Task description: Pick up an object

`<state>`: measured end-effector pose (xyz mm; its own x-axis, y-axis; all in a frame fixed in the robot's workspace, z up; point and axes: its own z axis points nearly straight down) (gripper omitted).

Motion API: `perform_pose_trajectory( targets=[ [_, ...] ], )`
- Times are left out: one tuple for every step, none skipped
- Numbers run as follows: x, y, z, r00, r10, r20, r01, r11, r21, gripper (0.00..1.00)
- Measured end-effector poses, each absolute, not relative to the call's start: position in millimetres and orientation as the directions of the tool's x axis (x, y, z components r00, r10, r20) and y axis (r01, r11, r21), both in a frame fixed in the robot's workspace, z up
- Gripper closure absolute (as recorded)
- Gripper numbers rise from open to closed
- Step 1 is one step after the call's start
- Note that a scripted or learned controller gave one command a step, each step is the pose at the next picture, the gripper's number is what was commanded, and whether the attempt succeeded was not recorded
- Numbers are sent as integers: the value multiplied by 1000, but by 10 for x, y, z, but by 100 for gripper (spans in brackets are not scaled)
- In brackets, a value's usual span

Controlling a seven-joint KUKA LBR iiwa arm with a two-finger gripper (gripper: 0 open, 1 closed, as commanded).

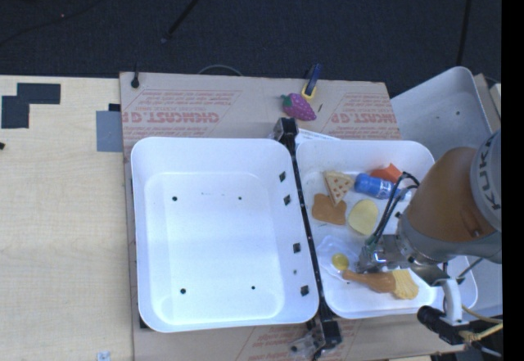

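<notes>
While the left bin (155, 187) lies bare, the right bin (417, 155) holds toy food; the arm's gripper (375, 257), grip unclear, hangs low over the croissant (385, 282).

White bins (151, 187); tan bench (57, 212); brown cardboard (213, 110) with red lettering; purple toy (300, 107); blue bottle (372, 185); pale yellow disc (363, 217); grey arm (446, 212), orange band.

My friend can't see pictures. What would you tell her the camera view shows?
A grey robot arm reaches into the right white bin, its tool low over small toy foods: a cheese wedge, a blue bottle and a yellow round piece. The left white bin sits beside it.
</notes>
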<state>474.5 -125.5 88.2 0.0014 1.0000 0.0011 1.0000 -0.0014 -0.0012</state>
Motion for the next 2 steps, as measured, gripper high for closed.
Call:
perform_pose_trajectory(
  targets=[
    [5646, -969, 1245, -5, 1000, 0, 1000, 5, 8, 100],
    [5754, -1160, 870, 1, 1000, 0, 1000, -1, -1, 100]
  ],
)
